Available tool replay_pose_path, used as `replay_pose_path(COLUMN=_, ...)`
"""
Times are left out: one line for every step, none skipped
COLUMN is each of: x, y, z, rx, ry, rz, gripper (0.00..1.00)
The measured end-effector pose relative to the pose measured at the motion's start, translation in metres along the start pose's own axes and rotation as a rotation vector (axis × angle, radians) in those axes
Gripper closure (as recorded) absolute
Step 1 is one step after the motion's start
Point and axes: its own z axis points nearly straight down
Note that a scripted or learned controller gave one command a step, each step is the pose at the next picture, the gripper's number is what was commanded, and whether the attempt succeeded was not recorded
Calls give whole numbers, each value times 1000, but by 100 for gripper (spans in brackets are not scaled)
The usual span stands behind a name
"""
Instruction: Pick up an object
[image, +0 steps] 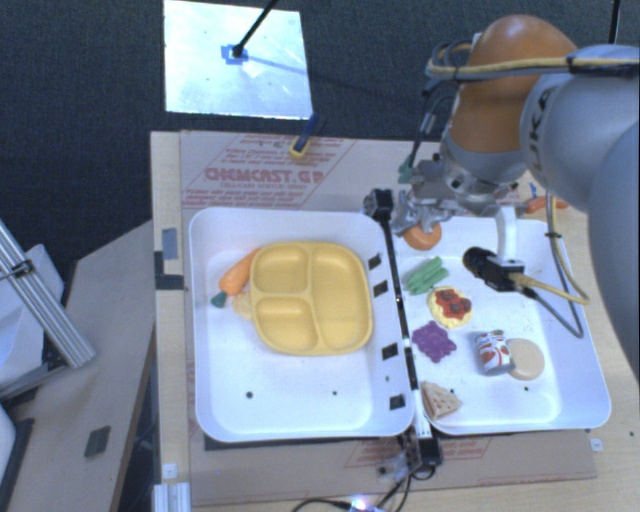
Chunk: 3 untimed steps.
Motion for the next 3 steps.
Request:
replay_pose_path(x=62, y=-13, z=8, rx=2, ry=0, rz=0, gripper=100)
replay_pose_path(x=89, y=-16, z=11, rx=1, ry=-2, rz=3, gripper=100)
replay_pose_path(x=85, y=-14, z=12, rx=1, ry=-2, rz=8, gripper=100)
